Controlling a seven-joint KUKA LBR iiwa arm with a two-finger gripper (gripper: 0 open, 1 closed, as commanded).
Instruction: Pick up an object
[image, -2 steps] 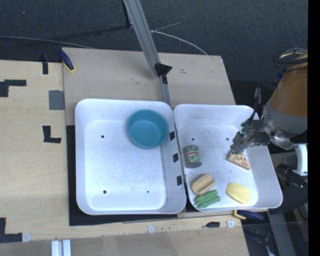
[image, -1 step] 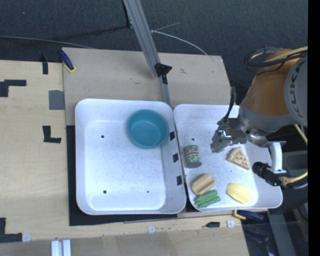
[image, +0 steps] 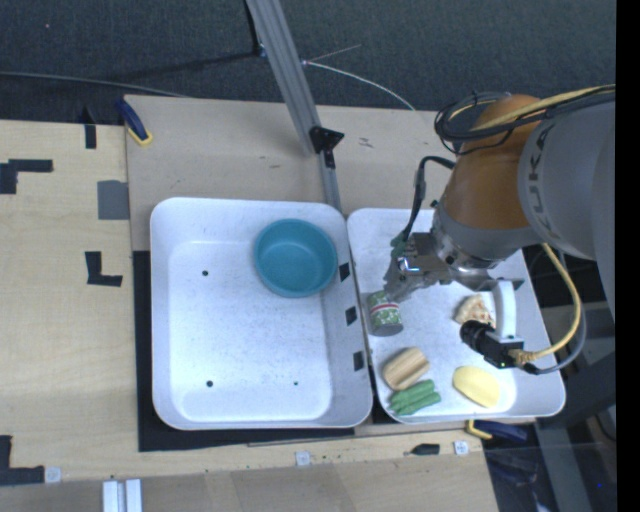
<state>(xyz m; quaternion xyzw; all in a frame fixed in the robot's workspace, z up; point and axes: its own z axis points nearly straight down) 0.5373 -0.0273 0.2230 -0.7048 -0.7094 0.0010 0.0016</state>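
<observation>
Down in the right bin (image: 530, 400), the jaws (image: 392, 296) sit touching a small greenish cup (image: 384, 314); their spread cannot be told.

overhead slanted view, both bins (image: 160, 300)

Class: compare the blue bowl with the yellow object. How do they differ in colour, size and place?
The bowl is blue; the yellow object is yellow. The bowl is much larger. The bowl sits in the left bin; the yellow object lies in the right bin, near its front corner. Both rest apart from the gripper.
</observation>
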